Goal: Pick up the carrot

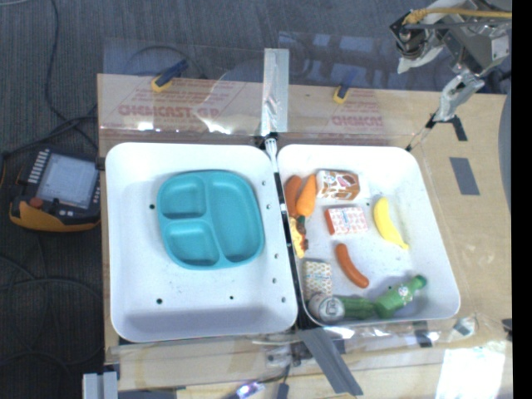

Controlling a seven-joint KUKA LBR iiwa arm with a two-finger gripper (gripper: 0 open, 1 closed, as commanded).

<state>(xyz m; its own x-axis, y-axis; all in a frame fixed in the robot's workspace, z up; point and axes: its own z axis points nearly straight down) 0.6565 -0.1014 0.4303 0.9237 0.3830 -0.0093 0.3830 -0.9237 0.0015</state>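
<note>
Carrot [304, 195] lying in right bin [432, 248], far-left corner, hugging dividing wall, touching snack packet [338, 185]. Judging it light, stiff, smooth toy: pinching across thick middle looking best, tapered end likely slipping. Gripper [455, 90] hanging far right, beyond bin; pincer state: cannot tell.

The two white bins [133, 306] look like smooth, slightly glossy plastic. In the left one lies a teal divided plate [209, 219], matt plastic. Right of the plate, the carrot [305, 195] has a smooth, dull orange skin; beyond it the banana [387, 223] shines like moulded plastic. The tabletop [478, 223] is matt brown, cardboard-like. The floor [66, 56] around it looks like rough grey carpet.
</note>
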